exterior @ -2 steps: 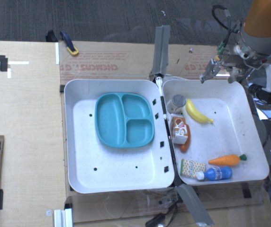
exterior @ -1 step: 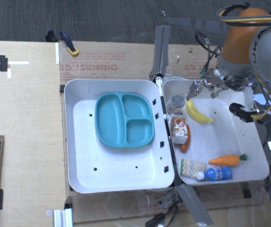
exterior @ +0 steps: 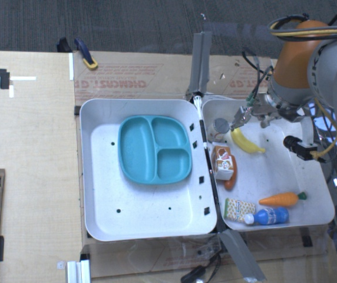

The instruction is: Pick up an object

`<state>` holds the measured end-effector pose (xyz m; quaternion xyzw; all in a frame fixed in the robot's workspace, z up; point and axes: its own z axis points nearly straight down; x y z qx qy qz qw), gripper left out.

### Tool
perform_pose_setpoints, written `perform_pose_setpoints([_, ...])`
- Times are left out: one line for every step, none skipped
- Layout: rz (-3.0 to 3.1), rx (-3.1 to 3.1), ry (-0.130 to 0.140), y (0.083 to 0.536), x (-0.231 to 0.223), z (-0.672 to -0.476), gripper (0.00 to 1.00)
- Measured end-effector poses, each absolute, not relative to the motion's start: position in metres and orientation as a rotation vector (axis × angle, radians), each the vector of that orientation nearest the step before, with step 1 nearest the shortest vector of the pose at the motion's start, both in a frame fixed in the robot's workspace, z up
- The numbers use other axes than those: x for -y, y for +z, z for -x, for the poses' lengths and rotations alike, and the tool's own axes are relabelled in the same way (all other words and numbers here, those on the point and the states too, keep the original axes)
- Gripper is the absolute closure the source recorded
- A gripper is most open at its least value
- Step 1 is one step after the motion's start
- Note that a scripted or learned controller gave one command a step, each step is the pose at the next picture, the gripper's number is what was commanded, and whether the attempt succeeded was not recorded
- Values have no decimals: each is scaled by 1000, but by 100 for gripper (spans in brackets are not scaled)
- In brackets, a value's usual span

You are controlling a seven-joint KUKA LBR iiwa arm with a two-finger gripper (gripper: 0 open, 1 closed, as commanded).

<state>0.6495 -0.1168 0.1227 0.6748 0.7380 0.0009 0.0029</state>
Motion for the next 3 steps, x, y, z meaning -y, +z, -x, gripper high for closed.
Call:
perform_pose_setpoints([-2044, -2384, -2, 92, 133, -642, 0])
perform_pose_setpoints([-2047, -2379, 0, 102, 134, -643, 100])
perform_pose_setpoints([-2073, -2356, 0, 222, 107, -649, 100])
